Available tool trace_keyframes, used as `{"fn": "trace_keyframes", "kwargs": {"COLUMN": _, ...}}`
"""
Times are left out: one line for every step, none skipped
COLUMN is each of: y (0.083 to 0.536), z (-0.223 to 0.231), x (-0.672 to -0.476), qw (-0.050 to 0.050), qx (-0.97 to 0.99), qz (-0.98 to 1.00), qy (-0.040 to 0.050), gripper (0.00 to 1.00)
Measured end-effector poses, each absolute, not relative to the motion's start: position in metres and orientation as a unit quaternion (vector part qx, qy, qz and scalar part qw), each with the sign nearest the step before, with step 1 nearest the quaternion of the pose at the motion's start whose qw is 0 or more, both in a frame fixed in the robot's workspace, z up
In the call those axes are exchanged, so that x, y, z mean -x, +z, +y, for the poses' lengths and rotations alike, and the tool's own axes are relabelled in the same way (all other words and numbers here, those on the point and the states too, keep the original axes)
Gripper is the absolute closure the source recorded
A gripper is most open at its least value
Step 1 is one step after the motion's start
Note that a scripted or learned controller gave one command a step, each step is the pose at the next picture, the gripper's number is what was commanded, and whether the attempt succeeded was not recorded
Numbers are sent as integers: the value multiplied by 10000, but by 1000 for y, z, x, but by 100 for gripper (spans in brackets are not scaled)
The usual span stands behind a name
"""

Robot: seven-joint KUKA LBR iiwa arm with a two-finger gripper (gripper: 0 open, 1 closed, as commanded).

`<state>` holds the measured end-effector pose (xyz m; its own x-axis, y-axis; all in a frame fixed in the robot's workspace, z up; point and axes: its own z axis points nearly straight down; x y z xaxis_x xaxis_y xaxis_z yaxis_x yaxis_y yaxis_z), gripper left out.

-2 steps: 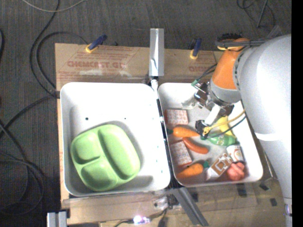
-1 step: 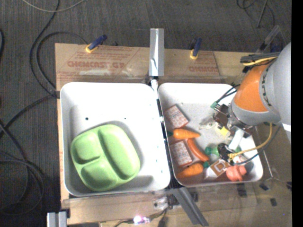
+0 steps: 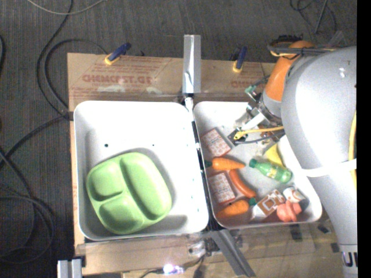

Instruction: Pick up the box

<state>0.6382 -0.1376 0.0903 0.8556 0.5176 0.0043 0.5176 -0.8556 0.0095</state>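
Red-patterned box (image 3: 213, 140) lies flat in the right bin (image 3: 200, 155), near that bin's left wall, up toward its far end. Within the same bin, the gripper (image 3: 242, 133) hovers just right of the box, its claw released and grasping nothing.

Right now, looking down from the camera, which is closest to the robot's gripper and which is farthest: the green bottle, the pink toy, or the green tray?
Measured from the gripper, at the top of the right bin:
1. Green bottle, just below it, mid right bin.
2. Pink toy, lower right corner of the same bin.
3. Green tray, far away in the left bin.
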Motion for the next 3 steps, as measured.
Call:
{"fn": "trace_keyframes", "kwargs": {"y": 231, "z": -122, "x": -652, "qw": 15, "qx": -9812, "qz": 1931, "qy": -24, "gripper": 0}}
{"fn": "trace_keyframes", "kwargs": {"y": 108, "z": -210, "x": -633, "qw": 9, "qx": -9933, "qz": 1159, "qy": -36, "gripper": 0}}
{"fn": "trace_keyframes", "kwargs": {"y": 261, "z": -224, "x": -598, "qw": 9, "qx": -9938, "qz": 1114, "qy": -21, "gripper": 0}}
